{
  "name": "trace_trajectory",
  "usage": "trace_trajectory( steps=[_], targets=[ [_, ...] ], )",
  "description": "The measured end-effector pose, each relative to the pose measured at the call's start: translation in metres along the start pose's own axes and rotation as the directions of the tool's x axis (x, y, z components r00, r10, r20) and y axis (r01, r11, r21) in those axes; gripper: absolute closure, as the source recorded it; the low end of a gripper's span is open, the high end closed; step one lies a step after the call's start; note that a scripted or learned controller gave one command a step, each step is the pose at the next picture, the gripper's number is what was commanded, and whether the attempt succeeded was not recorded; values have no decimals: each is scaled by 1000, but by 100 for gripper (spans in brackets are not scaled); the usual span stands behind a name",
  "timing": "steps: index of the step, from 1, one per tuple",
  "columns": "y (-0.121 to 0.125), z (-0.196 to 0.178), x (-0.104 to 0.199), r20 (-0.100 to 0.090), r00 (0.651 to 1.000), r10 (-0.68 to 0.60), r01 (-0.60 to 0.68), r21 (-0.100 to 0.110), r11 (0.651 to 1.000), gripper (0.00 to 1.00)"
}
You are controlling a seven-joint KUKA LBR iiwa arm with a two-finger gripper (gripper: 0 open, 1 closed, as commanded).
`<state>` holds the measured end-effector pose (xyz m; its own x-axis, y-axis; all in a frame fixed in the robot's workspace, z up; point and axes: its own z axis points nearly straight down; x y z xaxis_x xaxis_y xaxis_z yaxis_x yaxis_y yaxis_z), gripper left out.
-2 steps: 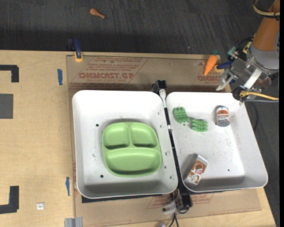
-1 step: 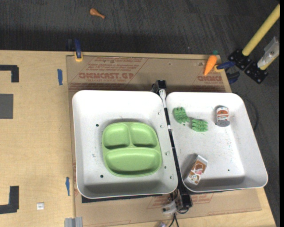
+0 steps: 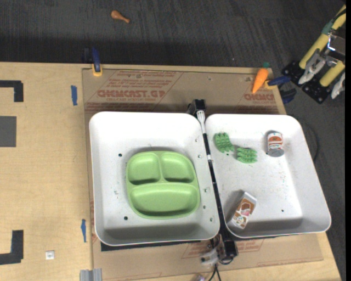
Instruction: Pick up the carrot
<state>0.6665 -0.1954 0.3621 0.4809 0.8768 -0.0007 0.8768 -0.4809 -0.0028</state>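
Even, soft overhead light; white bins point(image 3: 164, 123) bright, mildly blurred, floor point(image 3: 192, 33) dim.

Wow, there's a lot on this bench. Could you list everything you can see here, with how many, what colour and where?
Shallow white plastic bins: two, white, side by side on the bench.
Green three-compartment plastic tray: one, light green, middle of the left bin.
Green leafy toy vegetables: two, green, top left of the right bin.
Small can with red and white label: one, silver, top right of the right bin.
Small printed carton: one, white and brown, lower left of the right bin.
Orange toy carrot: one, orange with green top, on the board behind the right bin.
Small orange object: one, on the dark floor beyond the bench.
Gripper: one, black and yellow, top right corner.
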Motion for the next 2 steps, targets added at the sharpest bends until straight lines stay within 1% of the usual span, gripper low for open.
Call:
trace_trajectory(
  steps=[1, 2],
  targets=[
    [-36, 233, 13, 0, 993, -115, 115, -3, 993, 0],
    [-31, 199, 59, -1, 991, 131, -131, -4, 991, 0]
  ],
)
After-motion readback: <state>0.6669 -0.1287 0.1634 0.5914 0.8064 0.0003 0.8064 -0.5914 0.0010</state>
